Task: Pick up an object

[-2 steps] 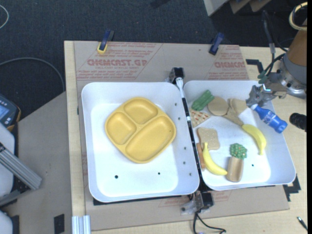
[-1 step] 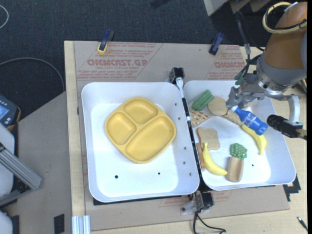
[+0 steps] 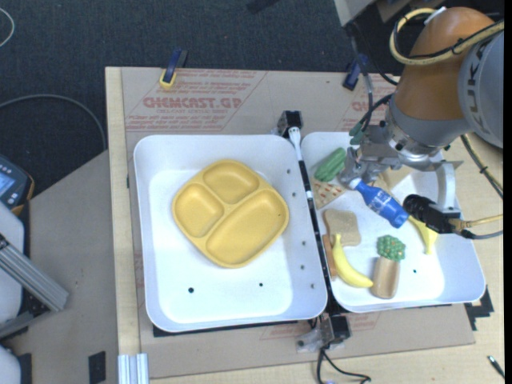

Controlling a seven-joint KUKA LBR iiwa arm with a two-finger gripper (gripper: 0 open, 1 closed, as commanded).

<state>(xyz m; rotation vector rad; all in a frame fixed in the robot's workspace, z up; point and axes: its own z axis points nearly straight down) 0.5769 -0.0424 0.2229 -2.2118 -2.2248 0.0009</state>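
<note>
The gripper (image 3: 358,174) hangs low near the right bin's (image 3: 472,272) far edge, its opening impossible to tell, over the cap end of a blue bottle (image 3: 381,202). Light, rigid, slick plastic; I would grasp across its middle.

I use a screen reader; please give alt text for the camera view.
A grey-and-orange robot arm's gripper hangs over the right bin, above a blue bottle, bananas, broccoli and other toy food. The left bin holds a yellow divided plate.
</note>
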